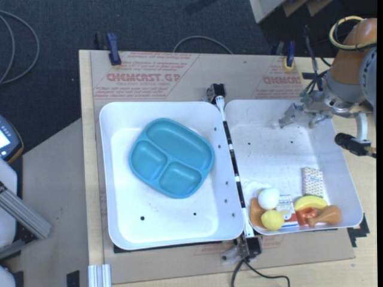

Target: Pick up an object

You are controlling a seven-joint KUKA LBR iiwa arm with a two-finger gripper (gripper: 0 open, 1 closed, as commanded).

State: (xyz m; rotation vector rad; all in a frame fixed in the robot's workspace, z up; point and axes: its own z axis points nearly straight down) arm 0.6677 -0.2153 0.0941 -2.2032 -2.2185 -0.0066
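Objects to pick: we see a small heap of toy food in the near corner of the right bin.
Left bin (119, 220): we see a shallow white plastic tray, holding a light-blue plastic plate (172, 158) with three compartments, lying flat near its middle.
Divider: we note the two bins touching along a dark seam, with a black clip (216, 91) at its far end.
Right bin (269, 142): we see a second shallow white tray; its far half is bare apart from a few dark specks.
Heap, left part: we make out a white egg-shaped piece (268, 197) above a round yellow lemon-like piece (272, 220), both beside the seam.
Heap, right part: we see a yellow banana shape (311, 203), a red piece (303, 217) and an orange-brown piece (326, 216) crowded together; a small patterned packet (312, 181) lies just behind them.
Gripper (296, 115): we find the grey two-finger gripper over the far right corner of the right bin, well apart from the heap; its fingers seem spread with nothing between them.
Arm (353, 52): we see it entering from the right, orange band showing.
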